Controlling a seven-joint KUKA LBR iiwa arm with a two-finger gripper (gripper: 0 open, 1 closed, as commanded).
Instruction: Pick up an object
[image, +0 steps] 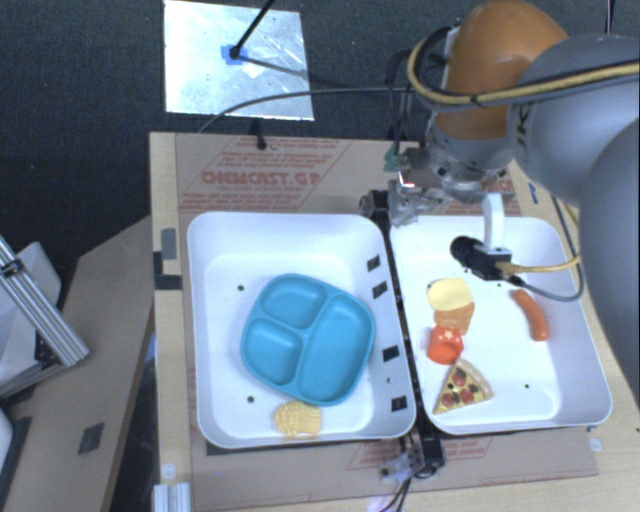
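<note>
In the right bin (570, 400) lie a yellow-topped orange burger toy (451, 304), a red piece (444, 345) just below it, a pizza slice (462, 388) and an orange-red sausage (531, 313). The left bin (215, 260) holds a blue divided plate (306, 338) and a yellow corn-like toy (297, 419) at its front wall. My gripper (450, 215) hangs over the far end of the right bin, close to the divider between the bins. It is behind and above the burger toy and apart from it. I see nothing held.
A black part with a yellow cable (478, 257) hangs off the wrist above the burger toy. The grey arm (590, 120) covers the back right corner. A foil sheet (238, 60) lies beyond the bins and a metal frame (35, 310) stands at the left.
</note>
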